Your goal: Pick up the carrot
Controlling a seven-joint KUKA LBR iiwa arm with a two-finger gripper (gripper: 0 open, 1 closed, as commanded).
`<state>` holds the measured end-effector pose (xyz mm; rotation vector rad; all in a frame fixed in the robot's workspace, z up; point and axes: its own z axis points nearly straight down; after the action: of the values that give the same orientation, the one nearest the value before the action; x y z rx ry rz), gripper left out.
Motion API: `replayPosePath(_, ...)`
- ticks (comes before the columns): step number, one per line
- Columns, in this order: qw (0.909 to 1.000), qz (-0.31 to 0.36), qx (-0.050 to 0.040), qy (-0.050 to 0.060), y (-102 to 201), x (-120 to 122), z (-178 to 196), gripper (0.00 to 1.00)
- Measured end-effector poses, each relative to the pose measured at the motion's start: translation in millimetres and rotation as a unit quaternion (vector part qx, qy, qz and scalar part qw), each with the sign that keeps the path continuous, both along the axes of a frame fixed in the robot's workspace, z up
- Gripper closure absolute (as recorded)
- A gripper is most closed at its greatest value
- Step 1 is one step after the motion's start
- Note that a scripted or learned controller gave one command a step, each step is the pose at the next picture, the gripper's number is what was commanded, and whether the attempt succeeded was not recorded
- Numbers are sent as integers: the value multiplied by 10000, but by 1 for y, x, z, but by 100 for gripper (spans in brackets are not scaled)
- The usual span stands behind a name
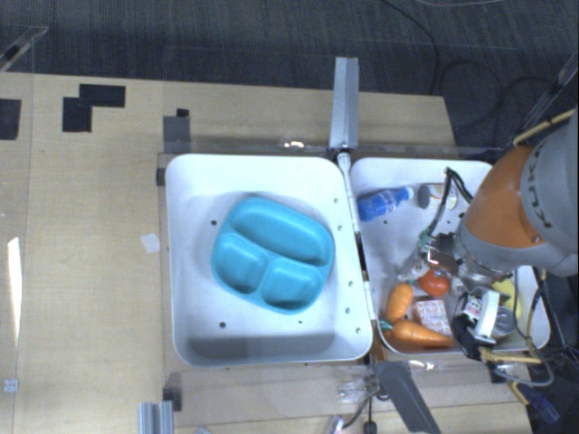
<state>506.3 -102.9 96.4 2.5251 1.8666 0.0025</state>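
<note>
The step in hand looks like the approach: the claw (434,259) hangs over the middle of the right bin (398,175), and I cannot tell from this view whether it is open or closed, nor does anything show in its hold. The carrot (419,334) lies flat against the near wall of the right bin, toward its near-left corner, pointed end toward the bin's right side. A shorter orange piece (398,301) stands just inside the right bin's left wall, close to the carrot. A red round thing (435,283) and a small printed packet (430,313) sit in the bin's middle, between claw and carrot. A blue bottle (384,202) lies in the right bin's far-left corner. By my reckoning the next move calls for shifting toward the near wall, lining up across the carrot's width and coming down without catching the packet or the wall. Left of the right bin sits the left bin (190,242) with a blue divided plate (271,256). Both rest on a pale tabletop (90,269), with dark carpet (181,16) beyond the right bin's far side.
</note>
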Motion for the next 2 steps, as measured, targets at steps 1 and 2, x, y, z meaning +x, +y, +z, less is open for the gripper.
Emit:
replayPosePath(1, 9895, 1444, -8, -39, -7, 26, -7, 0)
replayPosePath(2, 9819, 1892, -41, -81, 17, 13, -6, 0)
